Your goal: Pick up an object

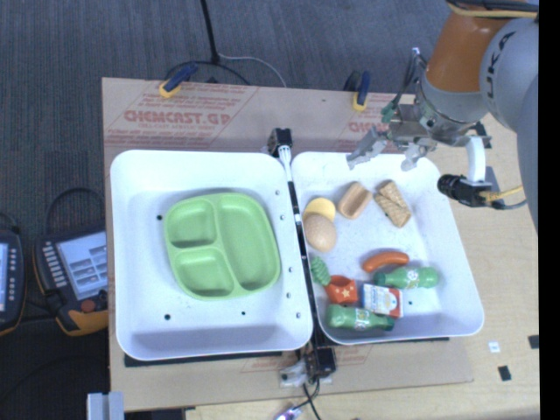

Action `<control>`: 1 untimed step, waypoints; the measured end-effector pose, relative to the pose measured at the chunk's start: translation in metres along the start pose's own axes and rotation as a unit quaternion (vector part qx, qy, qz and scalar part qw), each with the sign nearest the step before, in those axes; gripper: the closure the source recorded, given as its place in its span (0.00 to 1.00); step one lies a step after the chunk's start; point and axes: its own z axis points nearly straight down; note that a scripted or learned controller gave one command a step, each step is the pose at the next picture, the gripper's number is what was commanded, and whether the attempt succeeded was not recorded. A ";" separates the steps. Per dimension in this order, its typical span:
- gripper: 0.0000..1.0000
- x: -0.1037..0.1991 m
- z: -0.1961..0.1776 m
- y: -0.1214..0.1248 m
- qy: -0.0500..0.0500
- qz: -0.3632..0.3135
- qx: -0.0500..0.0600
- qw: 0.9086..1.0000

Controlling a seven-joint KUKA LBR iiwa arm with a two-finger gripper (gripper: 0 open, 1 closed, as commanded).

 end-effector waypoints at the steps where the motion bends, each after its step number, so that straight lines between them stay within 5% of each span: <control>1: 0.00 -0.031 0.105 -0.066 0.000 -0.045 0.002 0.999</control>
